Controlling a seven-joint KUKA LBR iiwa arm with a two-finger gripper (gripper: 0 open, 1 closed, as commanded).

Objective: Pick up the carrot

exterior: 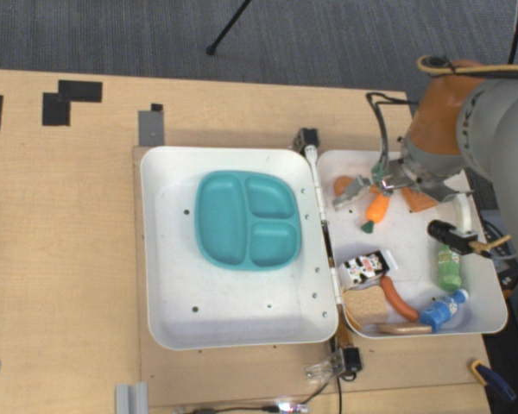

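Observation:
The carrot (376, 209) is orange with a small green tip. It lies in the upper left part of the right bin (494, 316), tip pointing toward the front. My gripper (382, 182) hangs right over the carrot's thick end, on or just above it. The grey arm with its orange band (439, 115) comes in from the right and covers the bin's back right corner. Whether the carrot is gripped is hidden by the gripper body.
A small orange piece (340, 184) lies left of the gripper. A black-and-white box (364, 267), bread slice (369, 305), sausage (396, 299), blue bottle (441, 310) and green item (449, 268) fill the bin's front. The left bin (168, 309) holds a teal divided plate (246, 220).

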